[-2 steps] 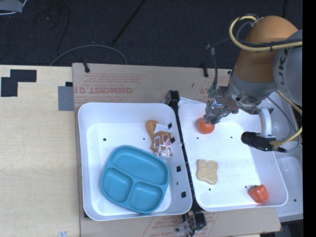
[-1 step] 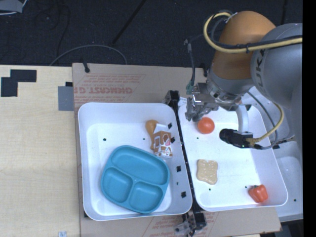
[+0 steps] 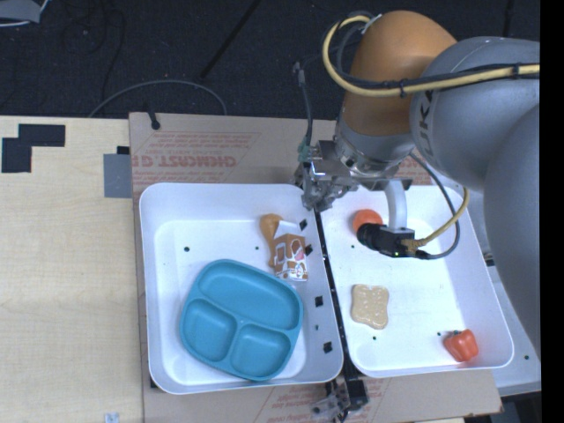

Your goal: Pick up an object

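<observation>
A: Camera view, going left to right from the far side of the end effector (image 3: 315,194): a blue divided plate (image 3: 240,318) lies in the left bin (image 3: 159,227), smooth hard plastic, wide and flat, hard to pinch except at its rim.

B: And closer in?

A: Just below-left of the end effector sit a tan cone-shaped piece (image 3: 270,227) and a small printed carton (image 3: 291,258), touching each other near the divider. The carton looks light and boxy; its flat sides would suit a squeeze.

B: What of the end effector itself?

A: It hovers over the divider's top end. Whether it is released or clenched, I cannot tell.

B: To its right?

A: In the right bin (image 3: 493,324), an orange round thing (image 3: 365,219) lies just beside it, likely to roll. Below, a flat toast-shaped piece (image 3: 370,306), probably soft rubber. Far right, an orange-red pepper-like toy (image 3: 462,345).
</observation>
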{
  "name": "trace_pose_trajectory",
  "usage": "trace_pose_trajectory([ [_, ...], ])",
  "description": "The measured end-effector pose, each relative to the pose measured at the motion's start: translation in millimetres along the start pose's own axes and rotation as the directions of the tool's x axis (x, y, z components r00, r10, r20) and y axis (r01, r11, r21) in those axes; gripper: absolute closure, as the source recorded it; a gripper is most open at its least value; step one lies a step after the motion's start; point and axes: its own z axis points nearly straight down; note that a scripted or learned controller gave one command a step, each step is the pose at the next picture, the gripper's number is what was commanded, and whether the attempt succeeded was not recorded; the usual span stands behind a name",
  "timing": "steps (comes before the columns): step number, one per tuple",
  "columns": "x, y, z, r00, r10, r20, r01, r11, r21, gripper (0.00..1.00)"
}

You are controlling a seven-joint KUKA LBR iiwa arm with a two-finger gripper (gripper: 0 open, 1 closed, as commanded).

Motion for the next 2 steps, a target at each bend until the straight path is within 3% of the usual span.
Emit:
trace_pose_trajectory([
  [1,45.0,-1.3,16.4,1.000,0.000,0.000,0.000,1.000,0.004,1.00],
  [2,43.8,-1.2,15.5,1.000,0.001,0.001,-0.001,1.000,0.003,0.00],
])
